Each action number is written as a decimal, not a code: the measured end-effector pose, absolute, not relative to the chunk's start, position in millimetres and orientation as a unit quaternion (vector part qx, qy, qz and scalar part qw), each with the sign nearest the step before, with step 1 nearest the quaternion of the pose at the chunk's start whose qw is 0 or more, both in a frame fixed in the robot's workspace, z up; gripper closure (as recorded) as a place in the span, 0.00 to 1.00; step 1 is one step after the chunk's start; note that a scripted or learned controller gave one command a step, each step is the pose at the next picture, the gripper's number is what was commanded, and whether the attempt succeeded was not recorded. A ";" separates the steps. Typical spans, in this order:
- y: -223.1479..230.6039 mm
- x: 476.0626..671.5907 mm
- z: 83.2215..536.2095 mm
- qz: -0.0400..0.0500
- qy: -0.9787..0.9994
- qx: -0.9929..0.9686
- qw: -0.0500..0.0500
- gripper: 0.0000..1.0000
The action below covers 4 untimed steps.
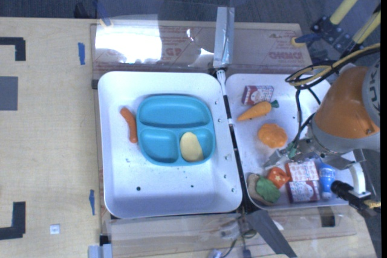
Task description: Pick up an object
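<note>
You see the gripper low in the right bin, claw state unclear, beside a smooth orange ball, tapered carrot and illegible red-white cartons.

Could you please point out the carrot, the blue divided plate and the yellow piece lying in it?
carrot (256,110): camera view, middle of its orange body, right bin.
blue divided plate (174,112): camera view, bare floor of its top compartment, left bin.
yellow piece (191,146): camera view, its middle, in the plate's lower right compartment.

Orange carrot, lying tilted, right bin's upper part
</note>
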<state>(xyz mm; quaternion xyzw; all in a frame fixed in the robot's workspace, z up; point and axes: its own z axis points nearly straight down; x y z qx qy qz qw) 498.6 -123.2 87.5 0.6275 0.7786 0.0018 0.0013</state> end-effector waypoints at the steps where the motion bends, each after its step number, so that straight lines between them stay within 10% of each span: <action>1: -105.8 599.6 86.9 0.002 0.748 0.664 0.002 0.00; 2: -101.4 644.0 85.8 -0.004 0.763 0.646 -0.004 0.00; 3: -100.5 645.1 97.1 -0.004 0.764 0.646 -0.002 1.00; 4: -35.9 663.8 192.0 0.005 0.778 0.629 0.005 1.00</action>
